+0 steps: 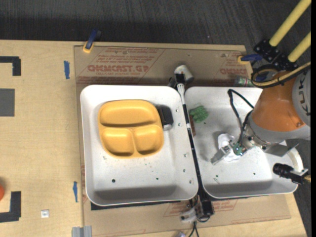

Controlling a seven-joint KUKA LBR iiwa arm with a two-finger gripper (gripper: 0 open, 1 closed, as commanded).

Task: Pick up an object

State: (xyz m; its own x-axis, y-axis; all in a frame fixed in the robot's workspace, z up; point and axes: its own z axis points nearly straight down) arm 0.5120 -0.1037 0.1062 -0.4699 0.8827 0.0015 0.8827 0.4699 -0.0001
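Orange band bright on the arm [276, 110], reaching in from the right and bent low over the right bin [256, 181]. Its gripper [224, 149] points left, down at the bin floor; nothing visibly held, and finger spread I cannot tell. Nearest target looks like the green object [199, 113], up-left of the fingertips, apart from them.

A brown cardboard sheet [123, 63] with red lettering is lying under the two white bins, on a pale wooden bench [34, 147]. A blue-and-yellow clamp [91, 40] is gripping the sheet's far left corner, while strips of blue tape [66, 69] are sticking along its left edge. Two yellow poles [296, 14] are slanting across the upper right, and black square markings [11, 65] are showing on the bench at far left.
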